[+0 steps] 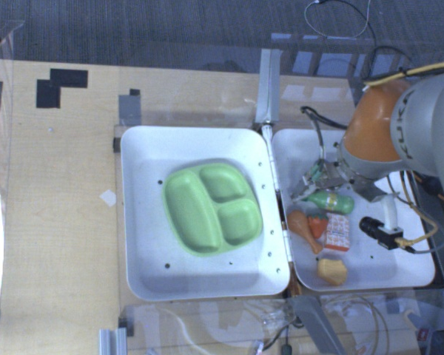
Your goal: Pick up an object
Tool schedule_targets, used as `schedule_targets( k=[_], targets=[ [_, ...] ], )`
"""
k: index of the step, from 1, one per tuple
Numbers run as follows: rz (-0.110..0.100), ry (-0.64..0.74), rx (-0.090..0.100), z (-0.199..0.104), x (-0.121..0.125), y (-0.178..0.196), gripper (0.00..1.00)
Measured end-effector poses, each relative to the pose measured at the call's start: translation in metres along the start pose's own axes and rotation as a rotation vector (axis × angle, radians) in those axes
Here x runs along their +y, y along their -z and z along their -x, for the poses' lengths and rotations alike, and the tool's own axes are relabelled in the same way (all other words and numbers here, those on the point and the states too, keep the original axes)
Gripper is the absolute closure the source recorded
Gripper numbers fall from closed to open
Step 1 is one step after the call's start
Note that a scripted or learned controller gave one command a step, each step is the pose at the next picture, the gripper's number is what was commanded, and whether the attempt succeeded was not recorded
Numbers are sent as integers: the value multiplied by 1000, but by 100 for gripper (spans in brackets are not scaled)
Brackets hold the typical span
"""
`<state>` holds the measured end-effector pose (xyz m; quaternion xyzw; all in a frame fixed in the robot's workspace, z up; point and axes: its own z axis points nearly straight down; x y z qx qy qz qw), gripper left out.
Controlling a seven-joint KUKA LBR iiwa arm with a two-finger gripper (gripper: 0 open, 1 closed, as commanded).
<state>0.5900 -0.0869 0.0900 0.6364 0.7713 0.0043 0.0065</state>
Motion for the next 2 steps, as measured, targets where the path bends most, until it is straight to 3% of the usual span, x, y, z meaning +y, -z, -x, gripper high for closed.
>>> schedule_targets(
  k=[1, 2],
  targets=[
    [5, 2, 2, -2, 3, 12, 100],
    [-9, -198, 3, -56, 51, 96, 100]
  ],
)
